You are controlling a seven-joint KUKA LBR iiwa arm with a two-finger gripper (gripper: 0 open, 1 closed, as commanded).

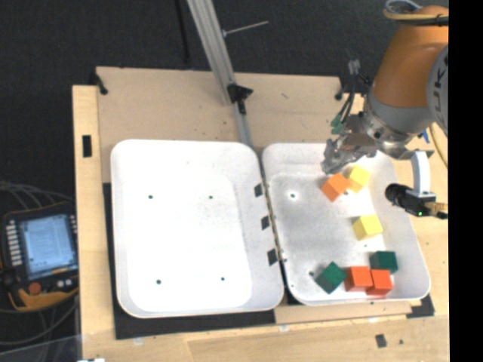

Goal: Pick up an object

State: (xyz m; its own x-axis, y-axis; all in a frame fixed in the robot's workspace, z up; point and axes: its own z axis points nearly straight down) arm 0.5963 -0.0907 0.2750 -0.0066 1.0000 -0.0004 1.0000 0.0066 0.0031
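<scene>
The right bin (pixel 302 157) holds blocks along its far and near edges, its middle bare; the left bin (pixel 181 225) offers open floor. The arm (pixel 407 66) leans in from the right, its claw (pixel 341 157) low over the orange block (pixel 335 186) (a yellow block (pixel 358 176) touches it); whether the claw is open or closed I cannot tell

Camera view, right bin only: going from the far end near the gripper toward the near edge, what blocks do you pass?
Orange block under the gripper, with a yellow block beside it → lone yellow block → near-edge cluster: dark green block, green block, two orange blocks.
</scene>
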